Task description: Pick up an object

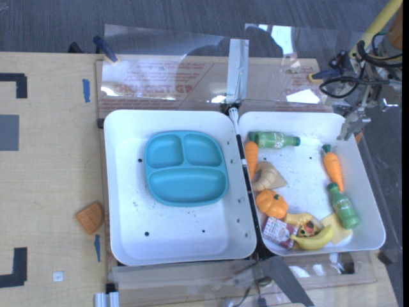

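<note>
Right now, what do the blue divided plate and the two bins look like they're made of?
The blue divided plate: probably moulded plastic or silicone, one even matte colour with soft rounded ridges. The left bin and right bin: likely thin formed plastic, smooth white with rounded corners and a faint sheen, now speckled with dark marks.

The left bin (121, 190) is mostly open floor: a blue divided plate (186, 167) sits in its upper middle, with bare white around it, widest along the lower edge. The right bin (367, 200) is crowded at its left side and bottom. Along the left wall lie a carrot (251, 158), a beige piece (268, 176), a small pumpkin (272, 203) and a packet (277, 231); a banana (317, 236) closes the bottom. A green bottle (274, 140) lies across the top, another carrot (333, 169) and bottle (344, 206) line the right. The centre of that bin stays bare.
</note>
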Action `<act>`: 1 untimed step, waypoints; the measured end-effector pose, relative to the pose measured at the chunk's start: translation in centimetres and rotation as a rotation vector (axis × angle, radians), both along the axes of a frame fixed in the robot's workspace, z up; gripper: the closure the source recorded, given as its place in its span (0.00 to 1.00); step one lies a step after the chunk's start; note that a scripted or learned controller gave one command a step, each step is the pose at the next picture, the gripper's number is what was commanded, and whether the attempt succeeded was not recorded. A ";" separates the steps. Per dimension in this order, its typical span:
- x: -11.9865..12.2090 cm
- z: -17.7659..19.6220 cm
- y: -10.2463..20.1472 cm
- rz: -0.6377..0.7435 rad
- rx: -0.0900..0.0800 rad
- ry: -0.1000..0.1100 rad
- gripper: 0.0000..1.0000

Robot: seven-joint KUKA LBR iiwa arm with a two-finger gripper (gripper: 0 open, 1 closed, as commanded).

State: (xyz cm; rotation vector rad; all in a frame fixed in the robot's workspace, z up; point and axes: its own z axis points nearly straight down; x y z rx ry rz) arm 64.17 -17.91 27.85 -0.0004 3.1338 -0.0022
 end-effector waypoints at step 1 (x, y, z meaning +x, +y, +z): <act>2.2 -17.2 -2.5 -0.113 0.006 0.019 0.00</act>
